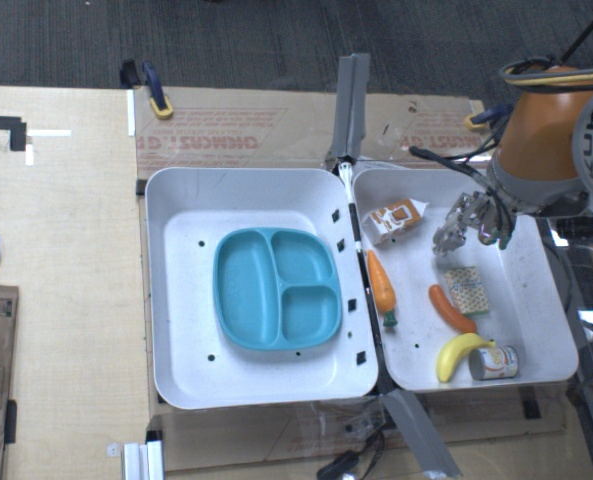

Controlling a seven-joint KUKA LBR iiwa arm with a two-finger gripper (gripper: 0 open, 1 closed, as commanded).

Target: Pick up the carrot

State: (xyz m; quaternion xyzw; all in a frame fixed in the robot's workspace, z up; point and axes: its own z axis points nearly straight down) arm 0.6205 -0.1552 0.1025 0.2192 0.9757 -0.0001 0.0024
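The orange carrot (380, 283) with a green stub at its near end lies along the left wall of the right bin (536, 368), pointing toward the back. My gripper (463, 226) hangs over the middle back of that bin, to the right of the carrot and apart from it. It sits just above a patterned sponge-like block (467, 290). Nothing shows between its fingers.
In the right bin: a small carton (393, 220) at the back left, a red sausage (451, 309), a banana (457, 354) and a can (496, 361) near the front. The left bin (176, 298) holds a blue divided plate (276, 288).
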